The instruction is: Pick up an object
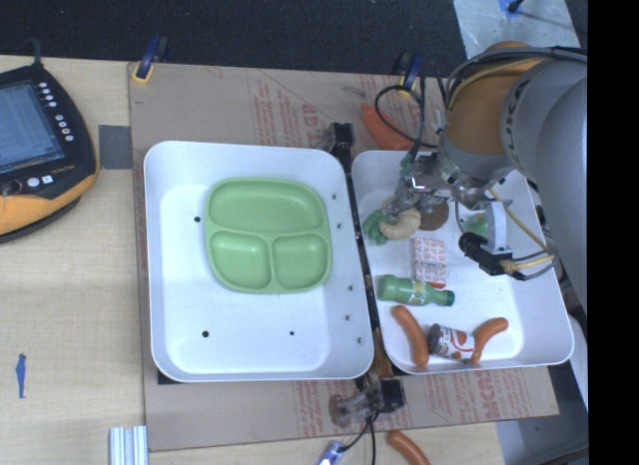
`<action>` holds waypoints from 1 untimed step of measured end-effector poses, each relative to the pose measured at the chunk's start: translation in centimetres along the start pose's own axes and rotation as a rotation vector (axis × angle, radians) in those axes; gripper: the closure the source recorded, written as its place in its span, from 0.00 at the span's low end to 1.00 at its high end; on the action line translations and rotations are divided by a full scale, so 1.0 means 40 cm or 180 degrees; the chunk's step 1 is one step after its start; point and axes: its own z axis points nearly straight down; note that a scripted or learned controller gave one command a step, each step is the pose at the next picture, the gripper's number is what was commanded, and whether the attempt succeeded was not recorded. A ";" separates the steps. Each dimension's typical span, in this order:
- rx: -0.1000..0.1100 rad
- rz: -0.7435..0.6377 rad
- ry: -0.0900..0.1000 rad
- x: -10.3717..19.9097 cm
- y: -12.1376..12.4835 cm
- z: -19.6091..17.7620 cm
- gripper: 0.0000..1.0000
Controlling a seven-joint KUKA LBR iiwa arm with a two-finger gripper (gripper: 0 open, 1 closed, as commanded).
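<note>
Arm (519, 114) above; beige object (404, 222) just below hand (417, 192).

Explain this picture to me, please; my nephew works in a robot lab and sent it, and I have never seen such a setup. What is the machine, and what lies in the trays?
The camera looks down at a slant on a bench. The big grey shape with the orange band is a robot arm reaching in from the right. Its gripper is low over the right bin, among the toys there; I cannot tell whether it holds anything. That bin contains a green bottle, a small white packet, two toy sausages and a small can. The left bin holds a green divided plate. At the far left lies an orange-edged control tablet.
</note>
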 end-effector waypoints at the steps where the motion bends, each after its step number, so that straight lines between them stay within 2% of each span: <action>1: 0.0024 0.0013 0.0009 0.056 -0.184 -0.245 1.00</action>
